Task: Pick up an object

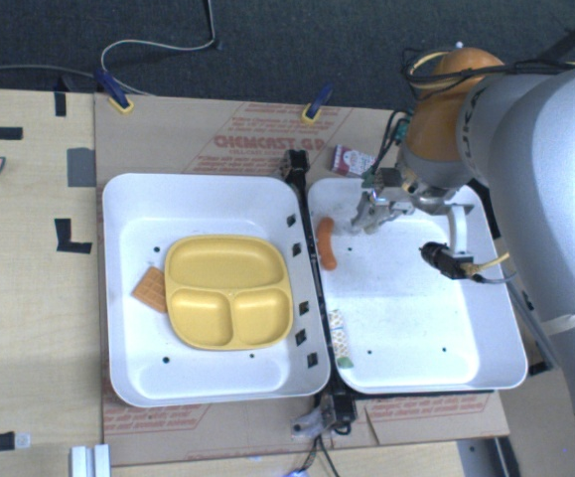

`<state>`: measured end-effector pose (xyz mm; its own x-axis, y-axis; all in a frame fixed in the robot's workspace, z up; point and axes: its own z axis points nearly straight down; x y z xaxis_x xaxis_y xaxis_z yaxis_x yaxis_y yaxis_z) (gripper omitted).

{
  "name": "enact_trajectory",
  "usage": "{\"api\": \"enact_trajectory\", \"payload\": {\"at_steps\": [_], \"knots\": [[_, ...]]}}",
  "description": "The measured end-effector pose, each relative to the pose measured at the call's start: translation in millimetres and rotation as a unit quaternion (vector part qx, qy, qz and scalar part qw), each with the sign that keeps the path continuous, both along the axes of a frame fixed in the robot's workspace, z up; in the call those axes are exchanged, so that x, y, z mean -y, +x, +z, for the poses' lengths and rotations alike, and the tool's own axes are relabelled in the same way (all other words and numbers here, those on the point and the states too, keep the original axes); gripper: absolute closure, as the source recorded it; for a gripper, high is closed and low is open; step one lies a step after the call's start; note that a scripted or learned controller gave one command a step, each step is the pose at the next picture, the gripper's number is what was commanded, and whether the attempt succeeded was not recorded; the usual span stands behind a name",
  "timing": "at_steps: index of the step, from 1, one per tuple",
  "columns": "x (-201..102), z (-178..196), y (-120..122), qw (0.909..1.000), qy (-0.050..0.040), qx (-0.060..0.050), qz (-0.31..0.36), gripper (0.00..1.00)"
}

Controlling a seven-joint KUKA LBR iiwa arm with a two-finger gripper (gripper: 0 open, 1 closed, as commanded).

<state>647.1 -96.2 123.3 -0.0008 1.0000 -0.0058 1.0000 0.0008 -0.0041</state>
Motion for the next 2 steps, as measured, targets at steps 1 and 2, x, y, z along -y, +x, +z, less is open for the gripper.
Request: {"api": "enact_trajectory", "payload": {"at_steps": [1,2], "knots": [[-0.3,9.2,-0.1,1.0000,0.0002,0.000,0.000,1.00],[-0.3,9.1,-0.2,1.0000,0.0001,0.000,0.000,0.00]]}}
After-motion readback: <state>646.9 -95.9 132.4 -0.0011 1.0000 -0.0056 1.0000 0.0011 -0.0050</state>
